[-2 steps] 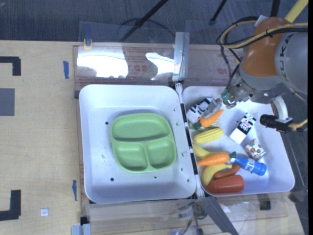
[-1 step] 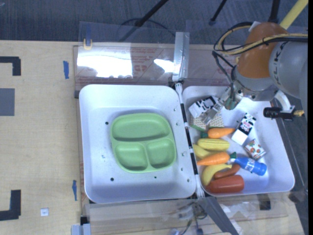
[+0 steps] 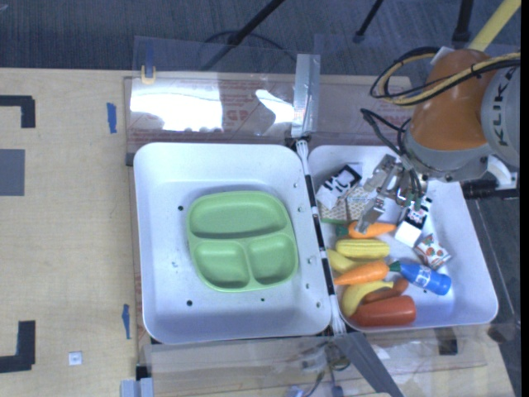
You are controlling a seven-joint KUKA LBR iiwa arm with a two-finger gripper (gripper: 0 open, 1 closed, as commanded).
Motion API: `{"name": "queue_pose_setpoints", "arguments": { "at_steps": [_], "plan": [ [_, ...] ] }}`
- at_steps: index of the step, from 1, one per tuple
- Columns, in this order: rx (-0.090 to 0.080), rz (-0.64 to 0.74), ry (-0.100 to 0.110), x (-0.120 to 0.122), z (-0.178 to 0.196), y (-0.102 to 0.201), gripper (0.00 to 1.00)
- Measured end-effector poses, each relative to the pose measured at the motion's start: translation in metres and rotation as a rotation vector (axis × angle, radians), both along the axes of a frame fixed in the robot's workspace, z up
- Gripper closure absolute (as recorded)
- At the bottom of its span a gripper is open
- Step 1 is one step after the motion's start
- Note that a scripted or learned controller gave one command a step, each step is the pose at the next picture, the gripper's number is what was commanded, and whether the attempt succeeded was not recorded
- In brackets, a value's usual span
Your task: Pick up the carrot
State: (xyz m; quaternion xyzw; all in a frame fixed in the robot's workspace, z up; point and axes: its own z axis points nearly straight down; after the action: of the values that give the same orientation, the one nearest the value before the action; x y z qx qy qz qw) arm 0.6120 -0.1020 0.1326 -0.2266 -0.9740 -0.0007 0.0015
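Note:
An orange carrot (image 3: 364, 273) lies in the right bin (image 3: 475, 255), between a yellow corn-like piece (image 3: 361, 247) and a yellow banana (image 3: 354, 297). A second, smaller orange piece (image 3: 376, 230) lies just above the yellow piece. My gripper (image 3: 374, 213) reaches down into the right bin from the upper right, and its tip is right over that smaller orange piece. The grey arm with its orange band (image 3: 446, 106) rises behind it.
The right bin also holds a red pepper-like piece (image 3: 388, 311), a blue bottle (image 3: 426, 279), a small carton (image 3: 432, 251), a white box (image 3: 411, 232) and printed packets (image 3: 340, 193). A green divided plate (image 3: 242, 240) lies in the left bin (image 3: 157, 222).

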Motion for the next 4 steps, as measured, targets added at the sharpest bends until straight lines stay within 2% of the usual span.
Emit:
{"name": "queue_pose_setpoints", "arguments": {
  "at_steps": [1,2,3,4],
  "plan": [
    [-0.009,0.317,0.014,0.031,-0.005,-0.002,0.00],
    [-0.012,0.312,-0.013,0.038,0.005,-0.002,1.00],
    [-0.012,0.312,-0.013,0.038,0.005,-0.002,0.00],
    [0.001,0.606,-0.004,0.035,-0.005,0.012,0.00]
  ]
}}
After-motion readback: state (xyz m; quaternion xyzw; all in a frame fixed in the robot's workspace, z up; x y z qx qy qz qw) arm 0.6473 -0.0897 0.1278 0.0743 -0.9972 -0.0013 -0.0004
